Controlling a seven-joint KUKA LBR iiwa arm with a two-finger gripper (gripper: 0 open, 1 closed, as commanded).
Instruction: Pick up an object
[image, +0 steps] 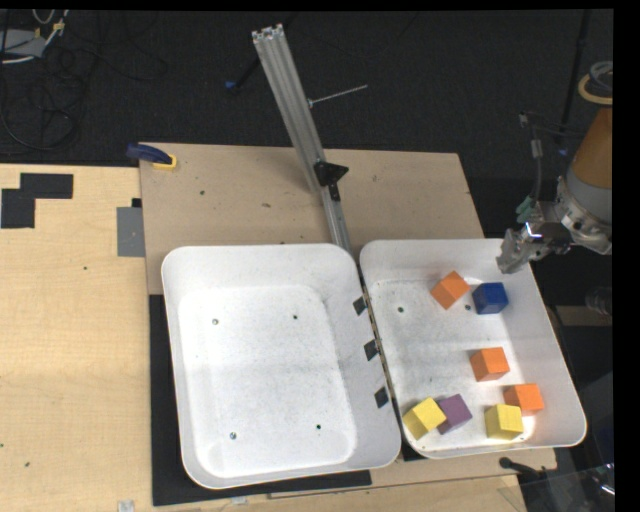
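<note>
1. The gripper (512, 255) hangs at the right of the frame, over the upper right corner of the right bin (420, 270), with the grey arm and its orange band (597, 150) reaching in from the right edge above it.
2. Whether the fingers are spread or pressed together cannot be told; they appear as a small, blurred grey shape. Nothing can be seen between them.
3. The right bin holds seven blocks. An orange block (450, 290) and a blue block (490, 298) lie close together in its upper part, just below and left of the gripper.
4. A second orange block (489, 363) lies alone near the middle right of that bin.
5. Along the lower edge, a yellow block (424, 416) and a purple block (454, 411) touch each other at the lower left.
6. At the lower right, another yellow block (504, 421) sits against a third orange block (525, 398).
7. The left bin (200, 270) fills the lower middle of the frame, joined side by side to the right one.
8. Both bins rest on a pale wooden worktop (240, 195). A slanted metal rail (295, 110) rises from between the bins toward the top centre.
</note>
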